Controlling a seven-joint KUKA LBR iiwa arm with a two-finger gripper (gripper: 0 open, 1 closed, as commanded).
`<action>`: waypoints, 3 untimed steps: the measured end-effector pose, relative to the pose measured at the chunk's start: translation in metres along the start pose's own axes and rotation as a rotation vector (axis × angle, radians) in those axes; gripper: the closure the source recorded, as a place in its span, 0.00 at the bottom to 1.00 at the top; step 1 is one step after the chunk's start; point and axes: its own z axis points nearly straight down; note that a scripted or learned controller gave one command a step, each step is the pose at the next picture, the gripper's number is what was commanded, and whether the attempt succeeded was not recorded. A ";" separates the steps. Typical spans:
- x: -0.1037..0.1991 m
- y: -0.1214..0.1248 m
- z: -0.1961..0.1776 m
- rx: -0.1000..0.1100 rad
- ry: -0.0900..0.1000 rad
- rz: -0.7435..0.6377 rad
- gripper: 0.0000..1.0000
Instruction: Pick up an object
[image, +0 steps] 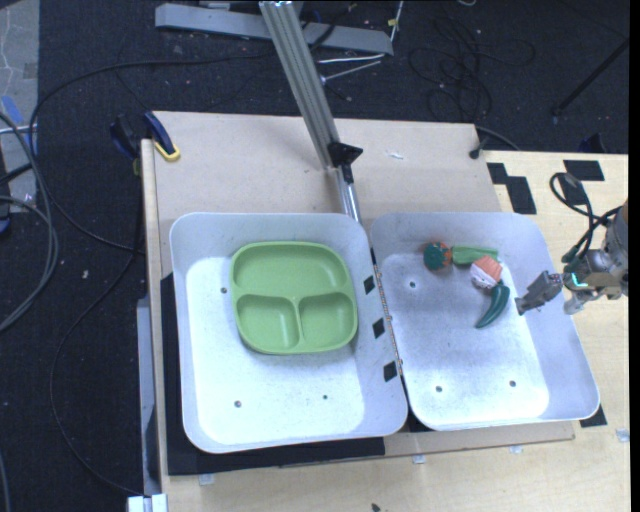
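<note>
In the right bin (470, 385) several small toys lie near the back: a round green and red piece (436, 257), an orange and green carrot-like piece (474, 255), a red and white piece (486, 271) and a dark green curved pepper (493, 306). My gripper (540, 291) hangs at the bin's right rim, just right of the pepper and apart from it. Nothing shows between its fingers.
The left bin (210, 400) holds a light green divided plate (295, 297). A metal pole (305, 85) slants down to the gap between the bins. Cables lie on the dark floor around the bench.
</note>
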 end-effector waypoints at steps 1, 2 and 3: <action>0.000 0.000 -0.001 -0.002 0.000 0.000 0.00; 0.000 -0.009 0.048 0.003 0.001 0.002 0.00; 0.009 -0.008 0.096 0.003 0.002 0.001 0.00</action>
